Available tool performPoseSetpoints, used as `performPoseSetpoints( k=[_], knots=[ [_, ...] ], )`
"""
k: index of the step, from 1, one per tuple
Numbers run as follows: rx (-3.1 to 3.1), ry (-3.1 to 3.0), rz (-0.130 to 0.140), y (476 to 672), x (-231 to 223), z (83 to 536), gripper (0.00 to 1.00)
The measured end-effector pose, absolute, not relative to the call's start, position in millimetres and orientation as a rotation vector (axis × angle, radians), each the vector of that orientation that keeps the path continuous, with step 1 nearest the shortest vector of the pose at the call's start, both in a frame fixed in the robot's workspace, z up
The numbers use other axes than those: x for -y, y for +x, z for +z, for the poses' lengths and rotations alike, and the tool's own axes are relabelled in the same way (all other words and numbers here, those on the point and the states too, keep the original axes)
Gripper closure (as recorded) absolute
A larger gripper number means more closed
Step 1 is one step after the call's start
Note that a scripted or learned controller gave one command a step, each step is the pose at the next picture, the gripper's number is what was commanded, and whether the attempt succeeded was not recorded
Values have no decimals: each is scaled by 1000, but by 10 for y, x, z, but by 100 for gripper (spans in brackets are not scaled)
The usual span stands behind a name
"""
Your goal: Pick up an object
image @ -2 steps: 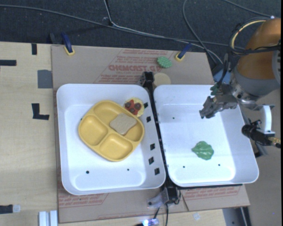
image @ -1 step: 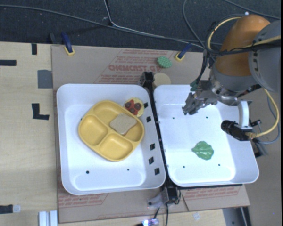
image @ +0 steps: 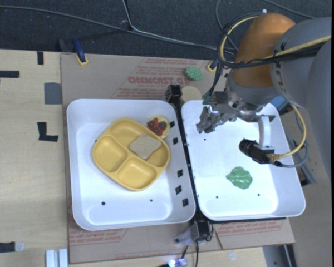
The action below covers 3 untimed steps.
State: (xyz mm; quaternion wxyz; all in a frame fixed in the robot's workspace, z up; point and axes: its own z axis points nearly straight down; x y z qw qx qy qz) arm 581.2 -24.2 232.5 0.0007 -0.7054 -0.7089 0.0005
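Green crumpled leaf-like piece [image: 239,177] on right bin [image: 211,204] floor, gripper [image: 207,121] above, jaws' spread unclear.

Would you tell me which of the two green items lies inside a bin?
The smooth green piece lies in the right bin, below the gripper. The other, a dotted green piece, sits outside on the brown board behind the bins.

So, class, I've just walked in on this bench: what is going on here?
A grey robot arm reaches in from the right, its gripper hanging over the upper left part of the right bin. A green object lies lower in that bin, apart from the gripper. The left bin holds a yellow divided tray with a tan slice on it and a small red item at its edge.
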Motion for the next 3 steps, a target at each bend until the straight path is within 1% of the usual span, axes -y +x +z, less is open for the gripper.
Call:
performPoseSetpoints(
  k=[1, 2, 3],
  knots=[
    [2227, -2214, 0, 5973, -181, 2351, 100],
    [2227, -2214, 2, 6173, -691, 2186, 100],
    [2224, -2219, 3, 6169, -661, 2197, 0]
  ],
)
